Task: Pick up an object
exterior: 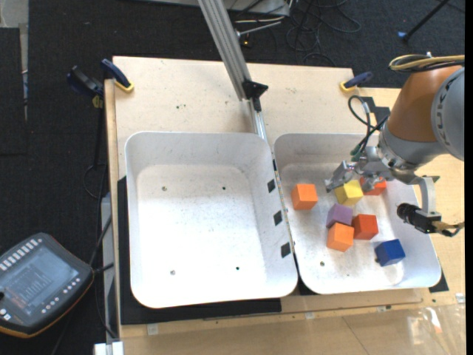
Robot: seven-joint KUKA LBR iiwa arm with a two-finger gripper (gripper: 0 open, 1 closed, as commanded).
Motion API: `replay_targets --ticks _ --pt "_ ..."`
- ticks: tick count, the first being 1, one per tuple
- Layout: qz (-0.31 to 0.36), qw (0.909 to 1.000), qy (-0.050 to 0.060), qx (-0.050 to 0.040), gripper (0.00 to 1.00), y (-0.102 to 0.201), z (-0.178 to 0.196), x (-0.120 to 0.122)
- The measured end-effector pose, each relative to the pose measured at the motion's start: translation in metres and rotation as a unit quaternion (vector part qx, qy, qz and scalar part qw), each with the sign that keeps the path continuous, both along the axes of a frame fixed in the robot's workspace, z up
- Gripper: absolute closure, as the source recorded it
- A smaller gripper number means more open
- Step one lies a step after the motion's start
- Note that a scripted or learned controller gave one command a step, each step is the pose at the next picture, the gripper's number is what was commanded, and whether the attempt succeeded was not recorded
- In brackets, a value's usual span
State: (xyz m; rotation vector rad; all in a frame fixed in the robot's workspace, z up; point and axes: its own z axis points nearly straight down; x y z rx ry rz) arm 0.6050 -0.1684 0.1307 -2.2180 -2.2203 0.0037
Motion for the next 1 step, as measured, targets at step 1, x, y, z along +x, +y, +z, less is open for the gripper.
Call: replay_targets --ticks 1 --pt "0.000 1.0000 -0.003 -0.0009 1.00 -0.0005 0.0137 0.0016"
